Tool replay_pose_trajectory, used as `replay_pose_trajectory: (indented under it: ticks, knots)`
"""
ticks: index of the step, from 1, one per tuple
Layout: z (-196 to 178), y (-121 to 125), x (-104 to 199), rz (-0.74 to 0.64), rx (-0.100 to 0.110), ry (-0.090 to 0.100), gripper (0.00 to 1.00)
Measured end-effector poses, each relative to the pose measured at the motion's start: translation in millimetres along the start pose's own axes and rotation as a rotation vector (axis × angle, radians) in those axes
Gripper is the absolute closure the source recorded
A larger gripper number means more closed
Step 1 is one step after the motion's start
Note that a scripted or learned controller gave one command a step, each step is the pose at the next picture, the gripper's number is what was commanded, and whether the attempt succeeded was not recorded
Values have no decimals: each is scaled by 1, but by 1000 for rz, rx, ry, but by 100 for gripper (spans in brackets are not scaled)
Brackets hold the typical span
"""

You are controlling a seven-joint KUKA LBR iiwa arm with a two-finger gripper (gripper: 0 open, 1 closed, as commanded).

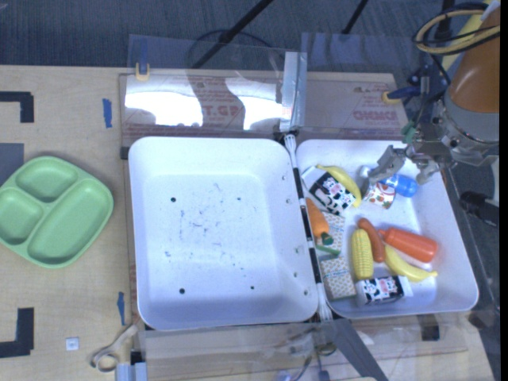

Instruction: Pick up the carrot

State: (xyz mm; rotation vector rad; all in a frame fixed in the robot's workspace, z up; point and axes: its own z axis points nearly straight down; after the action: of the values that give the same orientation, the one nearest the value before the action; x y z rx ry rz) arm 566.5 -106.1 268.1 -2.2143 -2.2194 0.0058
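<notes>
The carrot [317,221] is small and orange with a green top. It lies along the left wall of the right bin [456,236], just below a black-and-white cow-patterned carton [332,194]. My gripper [408,167] hangs over the upper right part of that bin, well to the right of the carrot and apart from it. Its fingers are spread open with nothing between them. A small blue and white bottle [394,188] lies just below the fingertips.
The right bin also holds a banana [343,175], a corn cob [361,253], an orange bottle [411,244], a second banana [409,269] and another cow-patterned carton [379,290]. The left bin [159,165] sits beside it. A green divided plate [51,211] rests at the far left.
</notes>
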Motion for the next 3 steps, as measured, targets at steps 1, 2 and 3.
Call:
replay_pose_trajectory:
  ticks: [1, 2, 3]
  knots:
    - [87, -55, 31, -53, -1, -1, 0]
    - [182, -45, -16, -278, -8, -2, 0]
    - [175, -45, -16, -276, -8, -1, 100]
